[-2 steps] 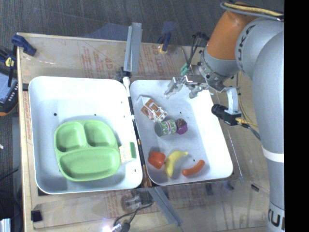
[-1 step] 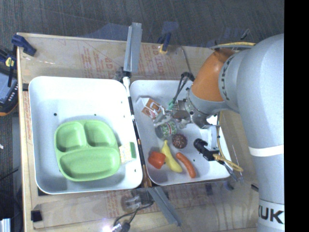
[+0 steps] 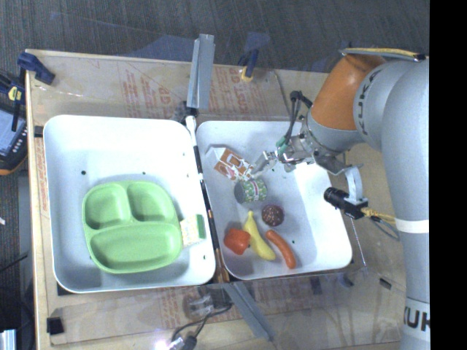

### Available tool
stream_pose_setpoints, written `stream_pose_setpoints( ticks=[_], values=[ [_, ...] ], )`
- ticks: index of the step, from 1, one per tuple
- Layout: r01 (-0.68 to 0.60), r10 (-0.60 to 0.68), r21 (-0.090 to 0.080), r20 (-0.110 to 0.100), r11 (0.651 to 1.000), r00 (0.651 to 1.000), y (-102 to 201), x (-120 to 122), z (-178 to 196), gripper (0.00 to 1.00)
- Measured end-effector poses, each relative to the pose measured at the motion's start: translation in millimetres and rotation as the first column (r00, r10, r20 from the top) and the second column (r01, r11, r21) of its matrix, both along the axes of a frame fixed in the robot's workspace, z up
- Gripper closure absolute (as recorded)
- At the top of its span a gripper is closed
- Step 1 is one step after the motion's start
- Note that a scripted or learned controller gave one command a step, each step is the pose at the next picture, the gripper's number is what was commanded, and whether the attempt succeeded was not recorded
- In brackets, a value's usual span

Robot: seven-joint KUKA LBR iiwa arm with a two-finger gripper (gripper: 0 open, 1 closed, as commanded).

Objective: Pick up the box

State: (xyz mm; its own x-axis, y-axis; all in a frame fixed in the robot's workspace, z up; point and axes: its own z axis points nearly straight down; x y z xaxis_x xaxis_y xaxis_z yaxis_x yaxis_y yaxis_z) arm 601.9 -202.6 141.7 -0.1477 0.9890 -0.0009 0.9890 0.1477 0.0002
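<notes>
Your arm (image 3: pixel 379 115) reaches in from the right over the right bin (image 3: pixel 328 250), and its hand (image 3: pixel 261 163) sits low over the upper middle of that bin. You have the box (image 3: pixel 230 163), orange and white, lying tilted in the upper left part of the right bin, just left of the hand's tips; they look to be touching its right edge or just beside it, but the view is too small there for you to be sure. Whether the hand's fingers are apart or together, you cannot tell from here. Just below the hand lies a round green-patterned object (image 3: pixel 252 190). Further down you see a dark red ball (image 3: pixel 272 214), a banana (image 3: pixel 257 238), a tomato (image 3: pixel 236 240) touching the banana's left side, and a sausage (image 3: pixel 282 248) on its right. In the left bin (image 3: pixel 66 141) a green divided plate (image 3: pixel 131 226) rests on the floor, with a small pale green block (image 3: pixel 192 230) at its right edge. Both bins stand side by side on the counter (image 3: pixel 109 75).
</notes>
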Motion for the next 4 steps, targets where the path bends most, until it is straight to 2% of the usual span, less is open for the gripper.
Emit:
stream_pose_setpoints(
  ticks=[1,2,3,4],
  values=[
    [-0.016,0.016,-0.005,0.037,1.000,0.999,-8.0,-41.2,-29.0,0.00],
    [-0.051,0.051,0.002,-0.002,0.999,0.999,-7.7,-125.1,-49.8,0.00],
    [-0.057,0.057,0.001,-0.001,0.998,0.998,-8.1,-124.4,-39.9,1.00],
    [-0.319,0.319,0.000,0.000,0.948,0.948,-8.8,-103.2,35.8,1.00]
  ],
)
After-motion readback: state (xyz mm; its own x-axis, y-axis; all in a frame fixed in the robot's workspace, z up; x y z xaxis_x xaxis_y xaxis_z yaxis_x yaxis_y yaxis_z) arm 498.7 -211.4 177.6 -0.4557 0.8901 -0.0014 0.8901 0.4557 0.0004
